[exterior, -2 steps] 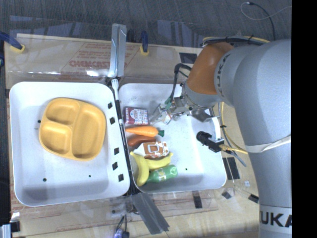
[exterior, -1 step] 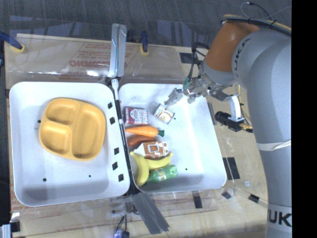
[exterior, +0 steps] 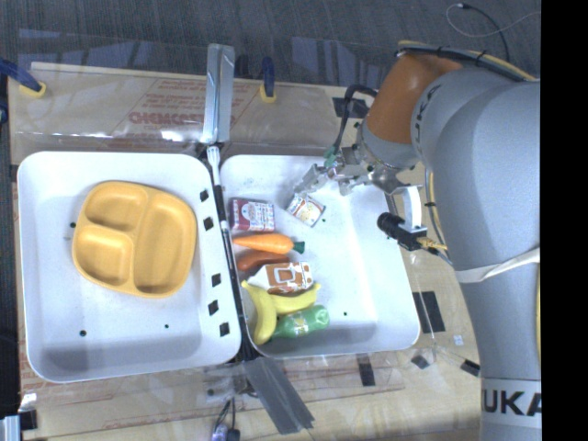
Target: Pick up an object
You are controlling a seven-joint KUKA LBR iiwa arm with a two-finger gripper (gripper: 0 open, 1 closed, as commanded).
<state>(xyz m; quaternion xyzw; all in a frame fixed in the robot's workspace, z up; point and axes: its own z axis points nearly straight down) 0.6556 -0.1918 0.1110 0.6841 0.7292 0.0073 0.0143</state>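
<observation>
Grey and orange-banded, the arm (exterior: 459, 154) reaches in from the right over the right bin (exterior: 367, 283), its gripper (exterior: 317, 180) low at that bin's upper middle. The fingers are slightly parted, and a small silvery packet (exterior: 306, 209) with a red-and-yellow label sits just below their tips; whether they actually touch or hold it cannot be told, as nothing is clearly seen between them. The packet is tilted and lies on the bin floor, near the other goods but apart from them. Along the right bin's left wall, from top to bottom, are a dark red carton (exterior: 252, 215), a carrot (exterior: 266, 243) with a green end pointing right, a brown sausage-like piece (exterior: 253, 260) beneath it, a small white-and-orange box (exterior: 289, 277), a banana (exterior: 265, 309) curving down and to the right, and a green bottle (exterior: 303, 322) lying on its side, touching the banana. These pieces are crowded together, several overlapping. The left bin (exterior: 46, 320) holds a yellow divided tray (exterior: 135, 238), set toward its upper middle and turned at a slight angle. Both bins sit side by side on the desk (exterior: 432, 356), with a metal bar (exterior: 219, 90) rising from the seam between them at the top.
</observation>
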